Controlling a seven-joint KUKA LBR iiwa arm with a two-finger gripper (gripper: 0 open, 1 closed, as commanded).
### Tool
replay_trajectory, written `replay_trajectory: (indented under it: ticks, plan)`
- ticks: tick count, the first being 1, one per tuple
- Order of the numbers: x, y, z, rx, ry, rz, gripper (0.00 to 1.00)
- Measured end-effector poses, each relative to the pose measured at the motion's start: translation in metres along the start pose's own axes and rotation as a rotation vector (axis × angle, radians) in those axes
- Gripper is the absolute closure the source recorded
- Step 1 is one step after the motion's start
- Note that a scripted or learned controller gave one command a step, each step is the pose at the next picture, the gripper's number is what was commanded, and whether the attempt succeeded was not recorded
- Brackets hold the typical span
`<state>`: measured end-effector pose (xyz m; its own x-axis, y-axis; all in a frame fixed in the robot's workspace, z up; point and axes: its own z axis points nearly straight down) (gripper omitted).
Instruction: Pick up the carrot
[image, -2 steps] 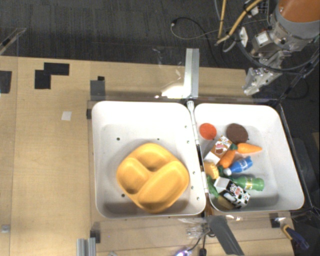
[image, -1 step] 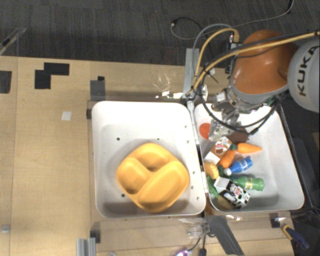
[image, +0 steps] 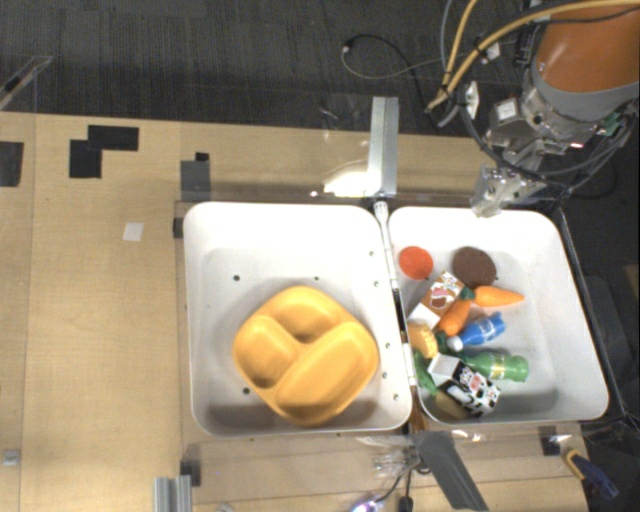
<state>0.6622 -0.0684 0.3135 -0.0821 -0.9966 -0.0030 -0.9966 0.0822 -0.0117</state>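
Observation:
The carrot, orange and tapering to the right, lies in the right bin just below a brown round piece. It rests on the upper edge of a pile of toy food. My gripper hangs over the far rim of the right bin, up and slightly left of the carrot and well apart from it. Nothing shows in its grasp.
The pile also holds a red-orange ball, a second orange oblong piece, a blue bottle, a green bottle and a black-and-white carton. A yellow sectioned dish sits in the left bin.

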Motion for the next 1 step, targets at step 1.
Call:
replay_trajectory:
  ticks: [1]
  plan:
    - [0.005,0.0443,0.1072,-0.004,0.0,0.154,1.0]
